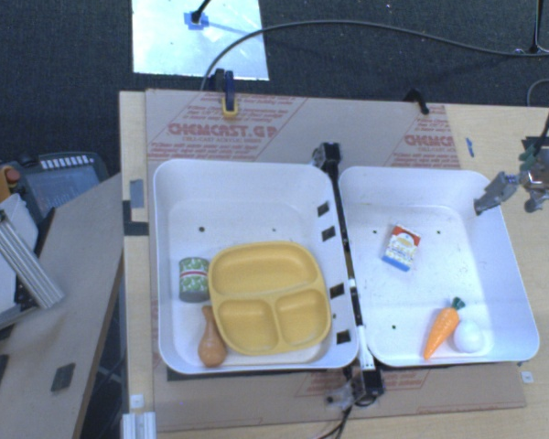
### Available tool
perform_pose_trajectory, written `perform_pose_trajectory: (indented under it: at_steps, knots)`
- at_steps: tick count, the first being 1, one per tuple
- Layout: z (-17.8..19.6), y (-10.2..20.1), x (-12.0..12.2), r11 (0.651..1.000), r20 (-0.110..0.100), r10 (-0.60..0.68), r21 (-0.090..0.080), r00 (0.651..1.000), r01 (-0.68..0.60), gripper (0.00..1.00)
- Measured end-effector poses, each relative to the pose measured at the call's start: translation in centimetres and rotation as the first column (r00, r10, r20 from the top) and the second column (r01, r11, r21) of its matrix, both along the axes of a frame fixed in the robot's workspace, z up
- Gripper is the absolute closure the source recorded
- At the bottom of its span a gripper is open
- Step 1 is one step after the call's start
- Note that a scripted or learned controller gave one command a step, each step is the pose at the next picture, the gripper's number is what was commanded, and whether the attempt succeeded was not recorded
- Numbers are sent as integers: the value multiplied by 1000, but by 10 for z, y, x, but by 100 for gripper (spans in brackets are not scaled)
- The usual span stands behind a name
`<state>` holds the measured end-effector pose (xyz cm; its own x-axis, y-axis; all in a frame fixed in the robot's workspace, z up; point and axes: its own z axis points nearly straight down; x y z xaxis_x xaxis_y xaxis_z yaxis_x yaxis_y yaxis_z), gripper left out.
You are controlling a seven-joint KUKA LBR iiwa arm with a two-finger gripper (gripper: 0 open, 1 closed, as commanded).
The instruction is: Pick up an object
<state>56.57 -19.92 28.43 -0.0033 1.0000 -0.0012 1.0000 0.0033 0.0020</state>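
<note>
The tool [500,193] hangs at the far right corner of the right bin [508,245], about over its rim, and whether its parts stand apart or together I cannot tell, since it shows as a small grey shape at the edge of the camera view. Nothing is seen held in it. Taking the right bin as the landmark, three things lie inside it: a small snack box [402,247] with a red-and-white top and a blue side, near the bin's middle and a little toward the far wall; a toy carrot [440,331] near the front wall; and a white ball [468,337] touching or just beside the carrot on its right. The box is the nearest candidate: it lies from the tool toward the left and toward the front of the bin, well apart from it, with bare floor all round it. Its long axis runs roughly from far wall to front wall, tilted slightly. The carrot lies farther, almost straight toward the front wall from the tool, its long axis slanting with the green top far-right and the tip near-left. The left bin [165,245], holding a yellow divided tray [267,295], a small can [193,279] and a brown wooden piece [210,340], is much farther off. I judge that the coming move turns on carrying the tool leftward and frontward into the right bin, then down over the box.
</note>
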Motion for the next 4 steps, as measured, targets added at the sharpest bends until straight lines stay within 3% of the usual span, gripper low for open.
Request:
perform_pose_trajectory:
  at_steps: [3, 4]
  knots:
    - [-146, -1, 3, 1000, -2, 0, 1, 1000, 0, 0]
    - [-133, -2, 4, 1000, 2, -1, -1, 1000, 1, 100]
